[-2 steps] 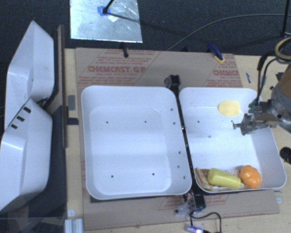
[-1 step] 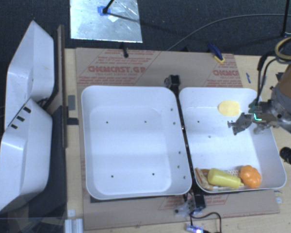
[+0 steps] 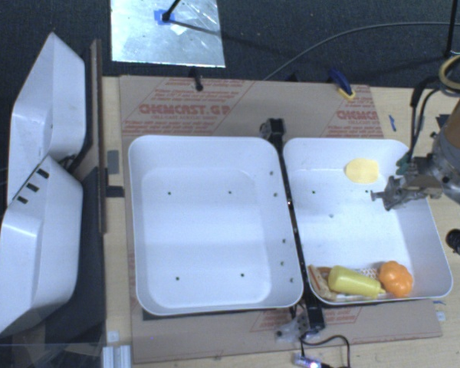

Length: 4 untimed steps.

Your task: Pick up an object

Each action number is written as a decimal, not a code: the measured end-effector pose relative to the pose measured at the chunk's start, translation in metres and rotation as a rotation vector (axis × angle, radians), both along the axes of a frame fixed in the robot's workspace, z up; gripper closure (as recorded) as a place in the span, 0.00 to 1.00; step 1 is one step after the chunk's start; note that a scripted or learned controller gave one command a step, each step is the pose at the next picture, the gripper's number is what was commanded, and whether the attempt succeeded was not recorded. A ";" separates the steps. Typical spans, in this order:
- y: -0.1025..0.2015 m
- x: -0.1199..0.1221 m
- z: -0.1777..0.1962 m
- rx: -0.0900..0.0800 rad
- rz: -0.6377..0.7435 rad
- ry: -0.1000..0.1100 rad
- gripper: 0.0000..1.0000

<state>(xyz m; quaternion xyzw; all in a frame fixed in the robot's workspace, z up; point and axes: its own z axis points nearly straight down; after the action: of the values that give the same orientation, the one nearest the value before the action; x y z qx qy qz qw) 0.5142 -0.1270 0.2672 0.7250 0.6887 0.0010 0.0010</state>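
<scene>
The right bin [image 3: 422,236] holds a flat pale-yellow disc [image 3: 362,170] near its far edge. Along its near edge lie a yellow-green bottle-shaped object [image 3: 354,281] and an orange round object [image 3: 396,278], resting on a flat patterned piece [image 3: 319,277]. My gripper [image 3: 389,195] hangs over the right side of this bin, just right of and nearer than the yellow disc. I see nothing held in it, and its fingers are too small and dark to read.
The left bin [image 3: 146,228] sits beside the right one, with a black divider strip [image 3: 290,213] between them. Spare white bins [image 3: 38,190] are stacked at the far left. A metal sheet [image 3: 167,20] lies beyond the bench. Cables run at the right.
</scene>
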 end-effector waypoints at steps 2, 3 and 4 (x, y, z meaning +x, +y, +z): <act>0.000 0.000 0.010 0.000 0.000 -0.001 1.00; 0.000 0.000 0.010 0.000 0.000 0.000 0.00; 0.073 -0.010 0.133 0.001 0.058 -0.010 0.00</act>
<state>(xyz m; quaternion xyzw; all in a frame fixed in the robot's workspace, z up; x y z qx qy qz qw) 0.5043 -0.0545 0.4005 0.7048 0.7093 0.0049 0.0041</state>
